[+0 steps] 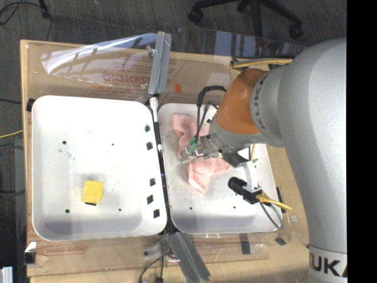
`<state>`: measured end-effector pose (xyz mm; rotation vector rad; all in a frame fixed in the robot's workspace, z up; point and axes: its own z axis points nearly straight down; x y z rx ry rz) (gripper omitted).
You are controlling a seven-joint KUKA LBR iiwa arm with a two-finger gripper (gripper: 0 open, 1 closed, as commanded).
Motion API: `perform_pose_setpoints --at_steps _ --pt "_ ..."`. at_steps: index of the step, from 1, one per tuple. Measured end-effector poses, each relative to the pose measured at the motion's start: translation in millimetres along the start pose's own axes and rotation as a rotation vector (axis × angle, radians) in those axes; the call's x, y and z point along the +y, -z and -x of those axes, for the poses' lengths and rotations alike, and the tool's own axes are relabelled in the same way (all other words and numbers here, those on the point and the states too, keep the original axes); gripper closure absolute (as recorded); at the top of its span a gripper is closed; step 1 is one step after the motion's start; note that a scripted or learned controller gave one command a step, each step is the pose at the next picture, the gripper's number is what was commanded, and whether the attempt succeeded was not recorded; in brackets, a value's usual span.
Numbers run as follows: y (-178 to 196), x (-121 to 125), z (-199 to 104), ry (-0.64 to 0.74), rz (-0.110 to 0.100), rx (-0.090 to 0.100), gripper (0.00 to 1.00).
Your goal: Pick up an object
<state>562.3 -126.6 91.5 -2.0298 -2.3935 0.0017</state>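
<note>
Right now the crumpled pale pink cloth (203, 171) lies in the right-hand shallow white plastic bin (212, 217), in that bin's upper middle part. It is bunched in two lumps, one toward the bin's far left corner and one nearer the centre. The two-finger gripper (193, 152) is down on the cloth between these lumps, touching the fabric. Whether it is released or clenched cannot be told from this angle, and the view does not show any cloth caught in it.

Above the gripper, the orange band (238, 108) of the wrist hangs over the right bin's far half, and the bulky grey arm (306, 128) fills the right side of the view.

Just beside it, the left-hand shallow white plastic bin (88, 134) holds a small yellow block (92, 192) near its front left, well apart from the cloth. A grey metal bar (159, 63) runs from the far edge toward the seam between the two bins.

Both bins sit on the pale wooden bench (82, 249), with a clear plastic sheet (106, 63) lying across its far part. Beyond the bench, the black base of an office chair (253, 5) stands on dark carpet.
</note>
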Motion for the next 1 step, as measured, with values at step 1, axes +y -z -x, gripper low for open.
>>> perform_pose_setpoints --at_steps 1 --pt "100.9 103.0 -45.2 -0.142 0.001 -0.001 1.00"
